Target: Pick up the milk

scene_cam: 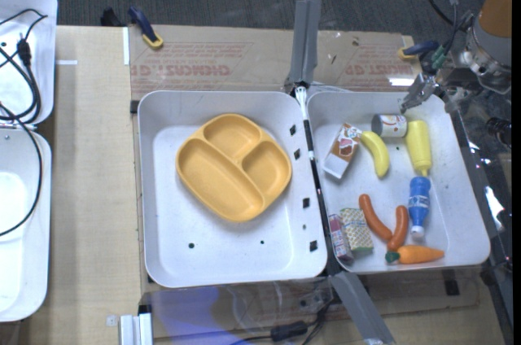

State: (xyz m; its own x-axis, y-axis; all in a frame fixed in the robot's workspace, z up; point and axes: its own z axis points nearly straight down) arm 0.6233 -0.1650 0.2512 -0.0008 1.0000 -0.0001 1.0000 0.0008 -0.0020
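Milk carton (343, 150) lying tilted in right bin (480, 233), well left of and below gripper (417, 96), beside banana (376, 153). Gripper hovering over bin's far edge, jaw state impossible to tell. Probably light, stiff cardboard, slightly crushable; best pinched across narrow flat sides.

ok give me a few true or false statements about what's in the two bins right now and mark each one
1. The milk carton lies in the right bin, near its left wall. True.
2. The yellow divided plate sits in the right bin. False: it is in the left bin.
3. The banana lies just right of the milk carton. True.
4. The gripper holds the milk carton. False: it is over the right bin's far edge, apart from the carton.
5. The carrot lies beside the plate. False: it is in the right bin's near corner.
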